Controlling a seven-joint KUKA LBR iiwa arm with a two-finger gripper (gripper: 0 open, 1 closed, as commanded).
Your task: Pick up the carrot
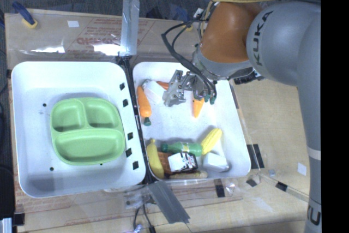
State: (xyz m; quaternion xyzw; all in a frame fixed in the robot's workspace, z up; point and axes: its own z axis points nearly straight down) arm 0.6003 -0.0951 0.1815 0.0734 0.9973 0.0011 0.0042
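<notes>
An orange carrot (pixel 143 103) with a green end lies along the left wall of the right bin (pixel 232 117). A second, smaller carrot (pixel 197 108) points down in the middle of that bin. Its top end sits right under my gripper (pixel 190 91). The gripper hangs over the upper middle of the right bin, a little right of the long carrot. An orange piece (pixel 162 85) shows just left of the gripper. I cannot make out whether the small carrot is gripped or only lies beneath the gripper.
At the right bin's front lie a banana (pixel 155 160), a green bottle (pixel 184 147), a corn cob (pixel 211 140), a white block (pixel 216 161) and a dark packet (pixel 181 163). The left bin (pixel 27 95) holds a green divided plate (pixel 86 129).
</notes>
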